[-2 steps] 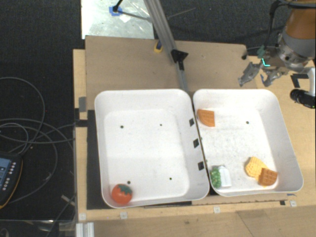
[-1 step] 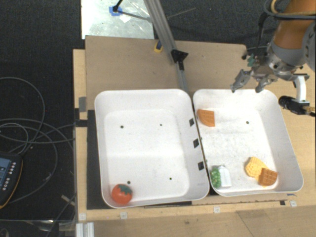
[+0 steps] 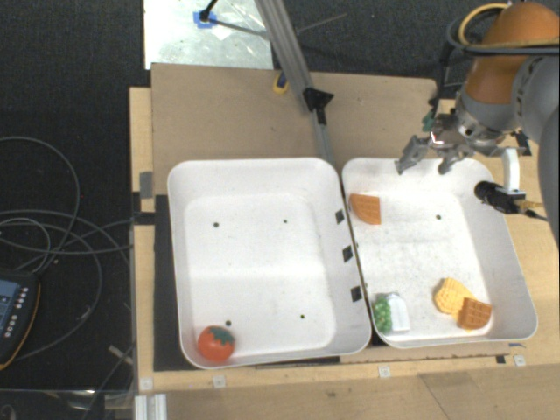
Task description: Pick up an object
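Note:
My gripper (image 3: 427, 164) hangs over the far rim of the right bin (image 3: 490, 234), its two fingers spread apart and nothing between them. An orange wedge (image 3: 366, 208) lies in that bin's far left corner, left of and below the gripper. A yellow waffle piece (image 3: 450, 294) and an orange waffle piece (image 3: 474, 313) touch each other near the bin's front right. A small white and green object (image 3: 389, 312) lies at its front left. A red tomato (image 3: 215, 344) sits in the front left corner of the left bin (image 3: 254, 234).
A grey metal pole (image 3: 293, 55) slants down from the top to the gap between the bins. Black clips (image 3: 347, 252) mark the joined rims. Cables (image 3: 52, 226) and a dark device (image 3: 13, 309) lie left of the bench.

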Available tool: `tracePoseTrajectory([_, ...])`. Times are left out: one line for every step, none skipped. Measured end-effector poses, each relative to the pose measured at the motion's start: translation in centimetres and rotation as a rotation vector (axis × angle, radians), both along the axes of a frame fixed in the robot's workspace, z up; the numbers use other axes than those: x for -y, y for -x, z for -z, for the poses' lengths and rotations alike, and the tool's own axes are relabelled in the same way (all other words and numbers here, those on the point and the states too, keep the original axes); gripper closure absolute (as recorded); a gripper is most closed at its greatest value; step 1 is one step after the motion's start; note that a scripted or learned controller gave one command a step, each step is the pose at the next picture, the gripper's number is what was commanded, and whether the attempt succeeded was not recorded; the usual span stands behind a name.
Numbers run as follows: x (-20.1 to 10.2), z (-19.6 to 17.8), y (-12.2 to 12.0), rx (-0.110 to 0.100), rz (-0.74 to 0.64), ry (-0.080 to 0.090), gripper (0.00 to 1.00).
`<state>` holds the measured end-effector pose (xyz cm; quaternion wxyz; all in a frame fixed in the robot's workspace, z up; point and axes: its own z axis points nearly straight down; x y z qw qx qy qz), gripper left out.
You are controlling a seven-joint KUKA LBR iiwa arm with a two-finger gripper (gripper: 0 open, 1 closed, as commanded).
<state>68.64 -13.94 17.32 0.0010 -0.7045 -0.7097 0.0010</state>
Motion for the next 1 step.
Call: tracePoseTrajectory([0.6,5.67,-0.61,0.0,0.0,0.0,0.0])
